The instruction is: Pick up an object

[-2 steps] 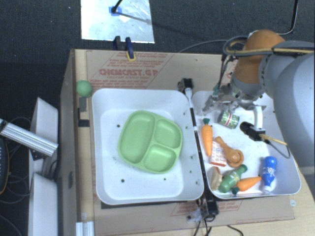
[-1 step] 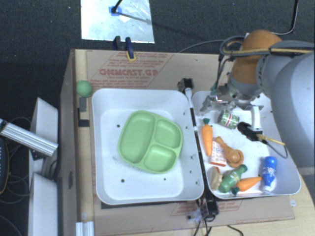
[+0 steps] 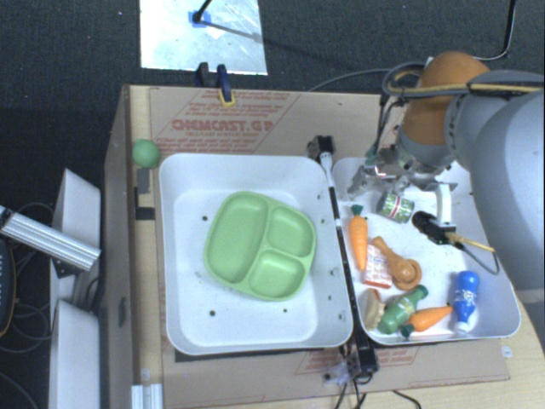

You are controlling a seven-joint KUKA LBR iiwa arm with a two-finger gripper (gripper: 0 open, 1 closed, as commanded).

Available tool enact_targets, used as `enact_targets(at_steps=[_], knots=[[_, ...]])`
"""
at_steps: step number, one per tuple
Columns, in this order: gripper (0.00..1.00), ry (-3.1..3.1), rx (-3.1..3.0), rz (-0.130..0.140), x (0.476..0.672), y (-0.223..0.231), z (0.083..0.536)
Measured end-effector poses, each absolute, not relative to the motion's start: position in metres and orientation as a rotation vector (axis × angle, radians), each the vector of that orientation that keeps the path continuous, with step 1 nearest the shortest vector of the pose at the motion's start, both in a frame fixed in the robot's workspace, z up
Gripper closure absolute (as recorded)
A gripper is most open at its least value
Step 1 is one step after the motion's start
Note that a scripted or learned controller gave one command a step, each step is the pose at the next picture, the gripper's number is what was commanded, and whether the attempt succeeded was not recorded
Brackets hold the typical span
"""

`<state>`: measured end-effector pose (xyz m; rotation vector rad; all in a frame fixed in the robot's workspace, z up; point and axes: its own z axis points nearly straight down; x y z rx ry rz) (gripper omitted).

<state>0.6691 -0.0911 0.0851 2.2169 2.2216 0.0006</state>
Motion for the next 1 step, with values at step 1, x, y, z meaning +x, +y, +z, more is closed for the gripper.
enact_targets(at_steps=[1], knots=[[0.0,2.221,2.218,0.001,0.6691,-0.0938,0.0852]])
